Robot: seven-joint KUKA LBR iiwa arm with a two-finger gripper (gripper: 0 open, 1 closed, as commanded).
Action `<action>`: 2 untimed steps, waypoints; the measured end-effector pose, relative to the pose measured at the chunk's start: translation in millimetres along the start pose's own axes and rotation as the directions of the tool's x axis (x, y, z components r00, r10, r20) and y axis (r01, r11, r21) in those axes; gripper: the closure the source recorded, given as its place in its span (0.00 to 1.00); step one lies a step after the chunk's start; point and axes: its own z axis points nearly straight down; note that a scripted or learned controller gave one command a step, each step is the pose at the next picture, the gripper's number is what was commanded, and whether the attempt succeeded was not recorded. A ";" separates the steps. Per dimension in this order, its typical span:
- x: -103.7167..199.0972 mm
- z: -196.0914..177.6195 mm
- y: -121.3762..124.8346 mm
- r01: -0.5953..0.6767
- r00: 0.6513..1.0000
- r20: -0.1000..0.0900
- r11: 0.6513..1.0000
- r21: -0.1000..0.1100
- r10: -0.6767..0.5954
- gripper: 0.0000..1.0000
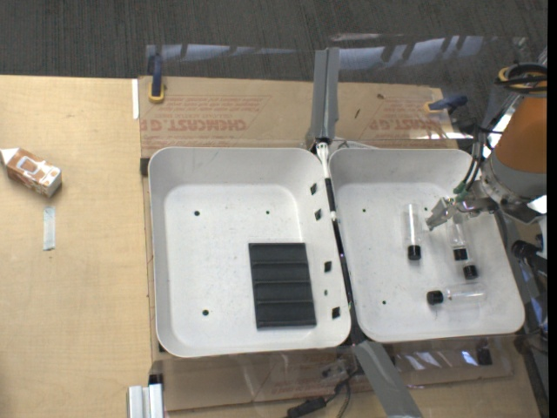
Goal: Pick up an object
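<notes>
the gripper, its state impossible to tell, hovers in the right white bin by three clear black-capped plastic vials, light, slick, rolling; grasp one mid-barrel.

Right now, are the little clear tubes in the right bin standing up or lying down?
Lying down. Each clear tube rests flat on the floor of the right bin, its black cap at one end, seen sideways.

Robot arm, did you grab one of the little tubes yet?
Not yet. The gripper hangs over the right bin, above three clear tubes with black caps lying on the floor. Nothing shows between its fingers. Lowering, grasping and lifting remain.
</notes>
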 end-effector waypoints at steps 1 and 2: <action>58.9 -77.5 50.7 -0.139 0.990 0.004 0.990 0.003 0.139 1.00; 134.7 -101.1 57.3 -0.275 0.961 0.004 0.961 0.004 0.275 1.00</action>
